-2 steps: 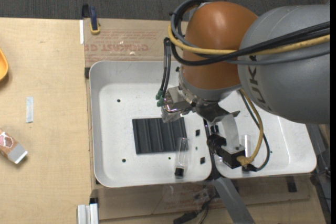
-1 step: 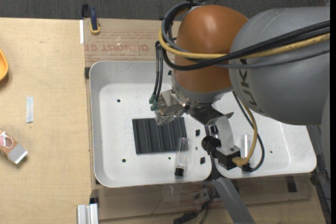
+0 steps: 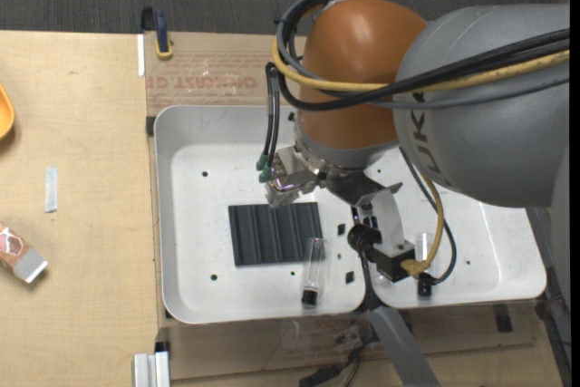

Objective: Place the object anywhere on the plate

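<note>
While the arm point(image 3: 390, 86) hangs over the left bin point(image 3: 181, 195), jaws point(image 3: 288, 184) sit at the dark ribbed plate's point(image 3: 272, 234) top edge (can't tell if open or holding anything). Clear tube point(image 3: 313, 271) lies touching plate's lower right corner. Prob. still the pick step; next needs a grab, then a drop on the plate.

Fixed overhead camera, slanted down on bins point(image 3: 181, 195), arm point(image 3: 471, 95) close beneath

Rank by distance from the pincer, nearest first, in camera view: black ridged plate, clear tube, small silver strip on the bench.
From the pincer:
1. black ridged plate, just below it in the left bin
2. clear tube, at the plate's lower right corner
3. small silver strip, far left on the bench
</note>
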Controlling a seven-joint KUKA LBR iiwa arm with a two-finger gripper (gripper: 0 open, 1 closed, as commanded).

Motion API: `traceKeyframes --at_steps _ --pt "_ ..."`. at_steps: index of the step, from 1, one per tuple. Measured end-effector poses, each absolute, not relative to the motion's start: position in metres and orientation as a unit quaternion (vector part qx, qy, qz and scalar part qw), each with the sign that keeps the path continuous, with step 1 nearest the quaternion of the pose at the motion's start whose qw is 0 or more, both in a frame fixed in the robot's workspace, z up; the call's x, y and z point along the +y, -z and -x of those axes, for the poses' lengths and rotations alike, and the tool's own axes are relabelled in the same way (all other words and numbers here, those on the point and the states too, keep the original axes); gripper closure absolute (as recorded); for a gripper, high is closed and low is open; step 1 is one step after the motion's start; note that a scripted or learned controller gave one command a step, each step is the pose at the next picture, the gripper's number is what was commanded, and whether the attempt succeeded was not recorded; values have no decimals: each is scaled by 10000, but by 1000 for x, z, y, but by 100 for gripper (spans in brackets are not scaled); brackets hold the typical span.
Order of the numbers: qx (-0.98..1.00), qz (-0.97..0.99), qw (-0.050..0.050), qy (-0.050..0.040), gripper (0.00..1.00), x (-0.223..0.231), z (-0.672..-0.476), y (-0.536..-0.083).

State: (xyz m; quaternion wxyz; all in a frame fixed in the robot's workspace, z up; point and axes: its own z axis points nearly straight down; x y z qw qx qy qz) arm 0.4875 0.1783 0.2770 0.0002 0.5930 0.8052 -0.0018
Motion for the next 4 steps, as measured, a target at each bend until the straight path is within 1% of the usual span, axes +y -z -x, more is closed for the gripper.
traceKeyframes --at_steps 1,2,3,4 --pt "7587 -6514 -1 23 100 193 -489 -268" --pt "7679 -6406 5 16 100 210 -480 -299" --pt "7533 -6577 -2 22 100 152 -478 -312" --pt "7730 -6344 -5 29 100 218 -477 -271"
